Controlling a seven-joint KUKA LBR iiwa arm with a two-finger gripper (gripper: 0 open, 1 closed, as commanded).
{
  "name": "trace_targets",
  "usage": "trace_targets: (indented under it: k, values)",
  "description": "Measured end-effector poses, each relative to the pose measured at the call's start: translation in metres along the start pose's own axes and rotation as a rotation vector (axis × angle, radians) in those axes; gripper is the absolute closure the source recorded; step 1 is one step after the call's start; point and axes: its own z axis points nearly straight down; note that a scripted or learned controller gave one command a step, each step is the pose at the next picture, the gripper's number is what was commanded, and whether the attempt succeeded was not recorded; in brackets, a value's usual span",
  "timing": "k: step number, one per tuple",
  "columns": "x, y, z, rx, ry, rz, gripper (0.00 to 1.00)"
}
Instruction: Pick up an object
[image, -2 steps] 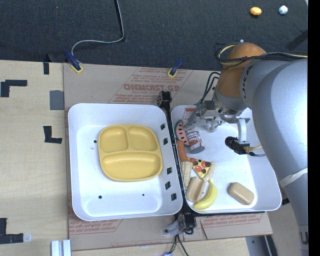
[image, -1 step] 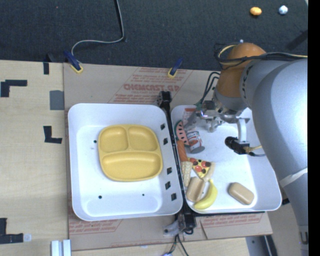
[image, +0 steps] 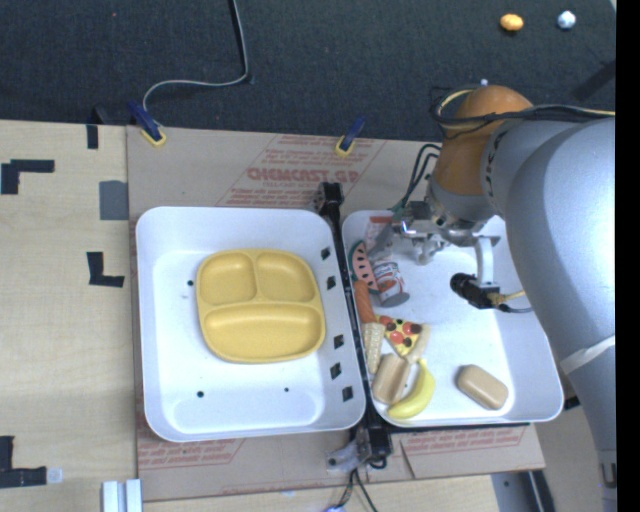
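My gripper (image: 398, 240) hangs low over the far left part of the right bin (image: 520, 340). Just in front of it a small can (image: 386, 281) with a red and grey label lies tilted on the bin floor. I cannot tell whether the gripper touches the can. Along the bin's left wall lie an orange carrot-like stick (image: 361, 298), a pizza slice (image: 404, 335), a pale cone (image: 373, 346), a hot dog bun (image: 389, 378) and a yellow banana (image: 417, 395). A tan bread roll (image: 482, 386) sits near the front right corner.
The left bin (image: 165, 340) holds a yellow divided plate (image: 262, 305). The grey arm (image: 560, 220) covers the right bin's far right side. Bare white floor shows in the middle of the right bin. Black clips (image: 330, 200) join the two bins.
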Motion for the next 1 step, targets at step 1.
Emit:
trace_targets:
  k: [1]
  values:
    - [0.0006, -0.0001, -0.0002, 0.000, -0.001, 0.001, 0.00]
